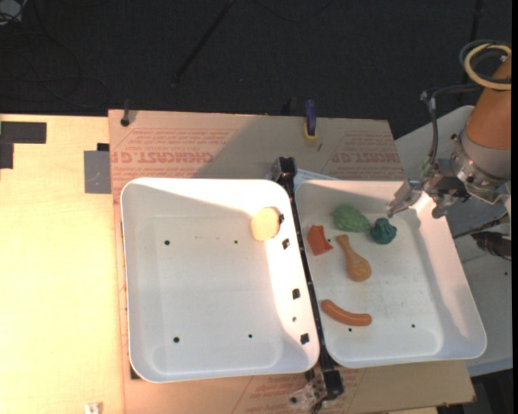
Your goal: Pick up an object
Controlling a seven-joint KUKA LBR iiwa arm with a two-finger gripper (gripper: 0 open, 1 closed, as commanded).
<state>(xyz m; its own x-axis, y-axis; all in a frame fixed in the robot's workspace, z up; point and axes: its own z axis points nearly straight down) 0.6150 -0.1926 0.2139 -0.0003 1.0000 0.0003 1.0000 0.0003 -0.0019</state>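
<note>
Left bin (155, 352): white, shallow, bare floor apart from small dark dots. One pale yellow ball (265, 224) sits at its upper right, close against the wall shared with the neighbouring bin.

Divider: a black clamp strip (295, 257) runs between the two bins from top to bottom. Both bins rest on brown printed cardboard (198, 149), which lies on a light wooden bench (43, 274).

Right bin (453, 317): white, shallow, holding five items. An orange-red block (319, 241) lies near the left wall. Above and to its right is a green leafy piece (350, 219). A tan drumstick shape (353, 258) lies just below the green piece, tilted, thick end to the lower right. An orange sausage shape (346, 315) lies lower down, well apart from the others, roughly level. A dark teal lump (382, 230) sits just right of the green piece, near the upper right of the bin.

Gripper (403, 203): at the bin's upper right, above and just right of the teal lump, not touching it as far as can be seen. Nothing is visible between the fingers. Whether the claw is open or closed cannot be told. The arm (488, 132) reaches in from the right, orange band visible.
</note>
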